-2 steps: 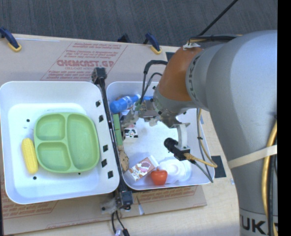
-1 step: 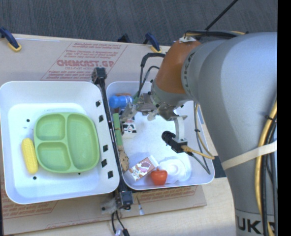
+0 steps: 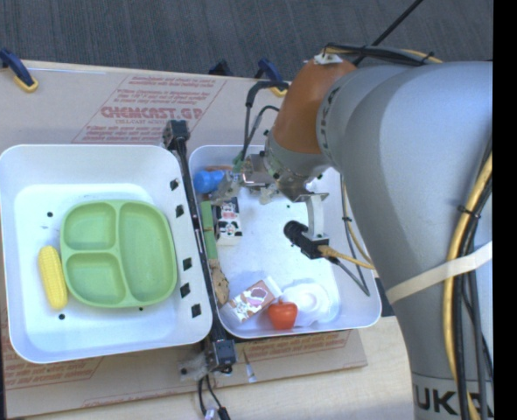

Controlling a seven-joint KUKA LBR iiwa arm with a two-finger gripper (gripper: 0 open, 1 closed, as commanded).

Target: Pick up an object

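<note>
The left bin holds a green divided plate with a yellow corn cob just beside it. At the near end of the right bin lie a red tomato, a red-and-white carton touching it, and a white lidded piece. Farther in sit a black-and-white box and a blue object by the left wall. The gripper hangs near the blue object. The wrist crowds over it, so spread or closed cannot be told. A brown speckled thing at the wall is hard to identify.
</note>
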